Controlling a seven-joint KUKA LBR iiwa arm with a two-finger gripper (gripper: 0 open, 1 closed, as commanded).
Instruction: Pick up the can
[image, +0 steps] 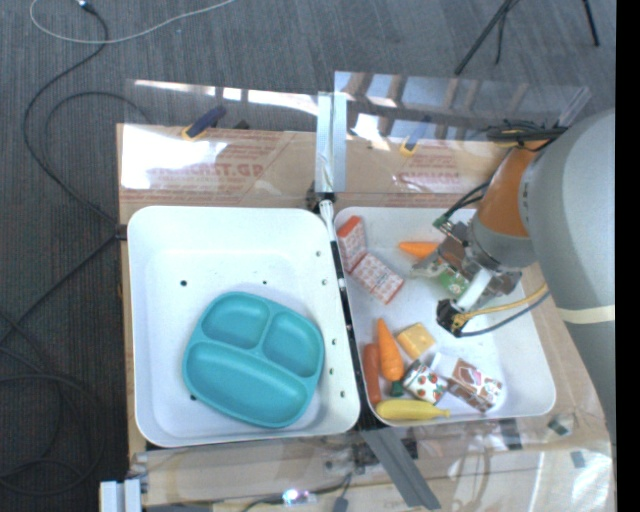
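The can (424, 383), small with a red, white and green label, lies on its side near the front of the right bin (520, 345). It sits between a yellow banana (412, 410) and a brown and white packet (476, 386). My gripper (443, 262) hangs over the back of the right bin, close to an orange carrot (417, 248) and well behind the can. Nothing from the bin can be seen in it.
The left bin (160, 250) holds a blue divided plate (254, 358). Also in the right bin are an orange and white carton (351, 240), a red patterned box (377, 277), a yellow wedge (415, 340) and two carrots (376, 365) by the dividing wall.
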